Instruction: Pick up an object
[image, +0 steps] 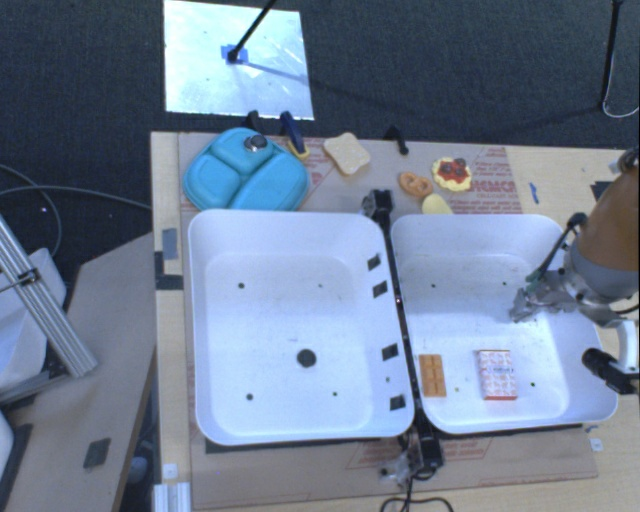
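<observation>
From above, the bench (170, 330) carries two white bins side by side. The arm (610, 240) comes in from the right, and its gripper (523, 308) hangs low over the right bin (470, 235), toward that bin's right side; at this size I cannot tell how it is set, and nothing shows in its grasp. In the right bin's near half lie an orange cracker (431, 375), close to the divider, and a small box (496, 374) with a red and white print just to its right, apart from it and from the gripper. The left bin (290, 240) holds a small dark disc (306, 357). Behind the bins on the bench sit a blue tray (245, 172), a toast slice (347, 153), a pretzel (414, 184), a yellow piece (436, 205) and what may be a small pizza (452, 173).
</observation>
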